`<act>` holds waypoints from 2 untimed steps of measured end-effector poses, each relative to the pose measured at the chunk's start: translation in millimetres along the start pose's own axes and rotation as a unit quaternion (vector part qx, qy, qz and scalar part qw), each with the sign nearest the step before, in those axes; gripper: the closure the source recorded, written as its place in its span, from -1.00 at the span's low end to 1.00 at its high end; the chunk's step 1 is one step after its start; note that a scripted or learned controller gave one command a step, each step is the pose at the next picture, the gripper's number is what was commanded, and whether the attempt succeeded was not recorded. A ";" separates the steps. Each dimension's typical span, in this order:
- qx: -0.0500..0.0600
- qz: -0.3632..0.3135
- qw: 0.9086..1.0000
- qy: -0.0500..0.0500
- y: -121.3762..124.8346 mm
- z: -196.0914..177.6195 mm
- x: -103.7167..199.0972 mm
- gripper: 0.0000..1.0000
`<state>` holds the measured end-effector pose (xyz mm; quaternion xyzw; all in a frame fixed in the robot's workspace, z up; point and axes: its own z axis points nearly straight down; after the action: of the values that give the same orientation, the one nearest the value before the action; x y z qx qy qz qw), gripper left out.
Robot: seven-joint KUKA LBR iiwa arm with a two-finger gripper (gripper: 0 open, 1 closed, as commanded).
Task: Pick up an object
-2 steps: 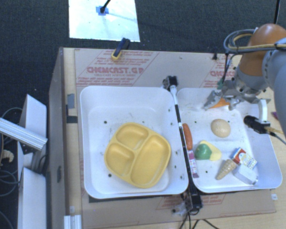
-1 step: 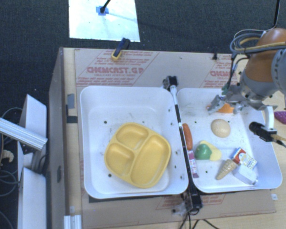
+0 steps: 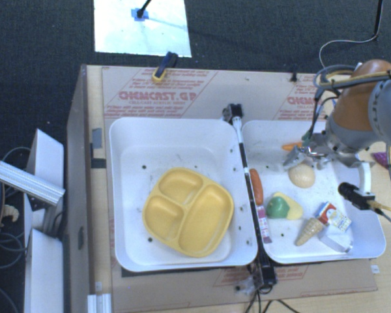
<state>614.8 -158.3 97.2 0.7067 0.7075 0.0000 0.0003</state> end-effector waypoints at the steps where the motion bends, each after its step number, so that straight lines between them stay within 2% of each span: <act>1: 0.005 0.001 1.000 0.001 34.9 14.6 17.0 -1.00; 2: -0.001 0.000 1.000 -0.001 17.9 4.6 0.6 -1.00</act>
<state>632.6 -157.7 92.6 0.7065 0.7077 0.0005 0.0015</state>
